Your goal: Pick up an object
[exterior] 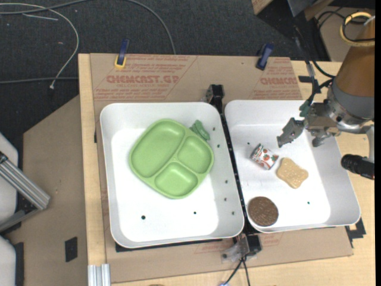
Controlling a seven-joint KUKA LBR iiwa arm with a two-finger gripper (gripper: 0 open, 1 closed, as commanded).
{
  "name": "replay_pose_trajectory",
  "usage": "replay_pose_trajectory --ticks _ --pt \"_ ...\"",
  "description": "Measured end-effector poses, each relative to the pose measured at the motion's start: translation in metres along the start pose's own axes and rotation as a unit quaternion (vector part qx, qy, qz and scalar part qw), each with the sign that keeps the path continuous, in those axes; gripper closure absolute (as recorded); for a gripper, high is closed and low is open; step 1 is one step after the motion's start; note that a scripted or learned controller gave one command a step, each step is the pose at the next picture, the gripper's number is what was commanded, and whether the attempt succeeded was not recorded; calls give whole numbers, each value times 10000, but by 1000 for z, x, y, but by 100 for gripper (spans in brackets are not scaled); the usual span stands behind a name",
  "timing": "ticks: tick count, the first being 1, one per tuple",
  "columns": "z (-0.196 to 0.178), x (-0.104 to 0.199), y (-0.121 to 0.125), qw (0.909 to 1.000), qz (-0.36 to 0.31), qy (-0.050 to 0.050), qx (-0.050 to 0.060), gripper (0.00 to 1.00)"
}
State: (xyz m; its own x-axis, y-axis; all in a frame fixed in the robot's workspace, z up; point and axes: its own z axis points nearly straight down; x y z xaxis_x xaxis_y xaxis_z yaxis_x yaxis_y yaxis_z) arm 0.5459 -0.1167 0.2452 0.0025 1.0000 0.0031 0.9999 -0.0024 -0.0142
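A: Why is the gripper [302, 133] hanging over the right bin [339, 213] and not the left bin [119, 219]?

B: My guess is that the loose pickable things lie there: a small red and white can [264, 157] on its side, a tan biscuit-shaped piece [292, 173] just beside it, and a brown disc [262, 211] near the front rim. The left bin has a green divided plate [171, 158] with a small green item [200, 130] at its edge.

A: Is anything held?

B: No. The dark fingers stand apart with nothing between them, up and to the right of the can, not touching it. That suits a descent onto the can or the biscuit
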Motion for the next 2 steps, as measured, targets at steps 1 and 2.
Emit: replay_pose_trajectory --ticks 1,2 --pt "-6 0 2 10000 -15 -9 -63 0" --pt "36 -2 4 10000 -10 -5 -39 0"
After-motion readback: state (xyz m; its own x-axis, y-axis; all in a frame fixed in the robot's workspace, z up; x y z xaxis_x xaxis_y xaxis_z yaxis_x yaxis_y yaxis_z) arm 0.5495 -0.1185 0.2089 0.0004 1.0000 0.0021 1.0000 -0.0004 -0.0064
